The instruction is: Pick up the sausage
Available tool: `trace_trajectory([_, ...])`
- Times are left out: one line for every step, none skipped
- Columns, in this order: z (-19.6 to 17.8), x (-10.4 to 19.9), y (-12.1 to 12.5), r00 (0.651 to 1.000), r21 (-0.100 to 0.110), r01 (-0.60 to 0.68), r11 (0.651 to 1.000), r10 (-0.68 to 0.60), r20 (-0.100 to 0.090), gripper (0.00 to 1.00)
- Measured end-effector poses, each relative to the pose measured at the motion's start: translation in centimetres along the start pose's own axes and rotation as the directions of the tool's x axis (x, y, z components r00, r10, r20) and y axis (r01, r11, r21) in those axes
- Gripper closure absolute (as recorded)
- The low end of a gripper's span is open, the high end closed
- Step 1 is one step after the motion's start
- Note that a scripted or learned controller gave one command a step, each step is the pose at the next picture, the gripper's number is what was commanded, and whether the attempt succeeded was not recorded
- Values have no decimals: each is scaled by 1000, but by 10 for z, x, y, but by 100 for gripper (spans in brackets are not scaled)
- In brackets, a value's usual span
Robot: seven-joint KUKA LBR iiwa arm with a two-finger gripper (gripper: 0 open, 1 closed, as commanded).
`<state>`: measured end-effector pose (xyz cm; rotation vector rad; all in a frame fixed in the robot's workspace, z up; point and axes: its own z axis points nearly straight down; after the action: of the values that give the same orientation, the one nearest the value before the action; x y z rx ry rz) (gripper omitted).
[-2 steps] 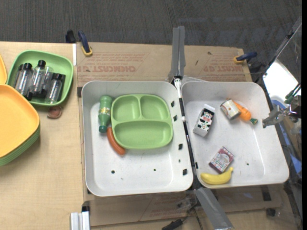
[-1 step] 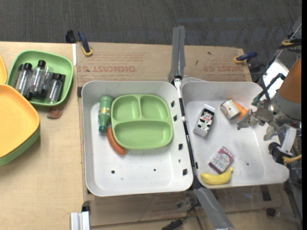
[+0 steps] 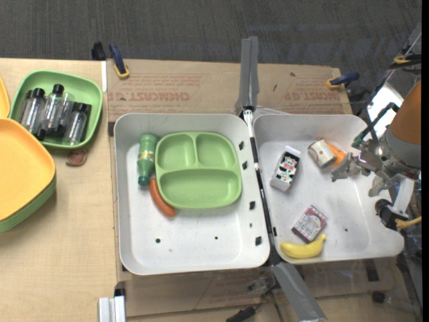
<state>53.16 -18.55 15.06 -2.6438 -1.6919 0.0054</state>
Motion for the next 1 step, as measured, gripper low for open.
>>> trace_trajectory([60, 10, -7, 1000, 0, 17, 1000, -17, 0, 0])
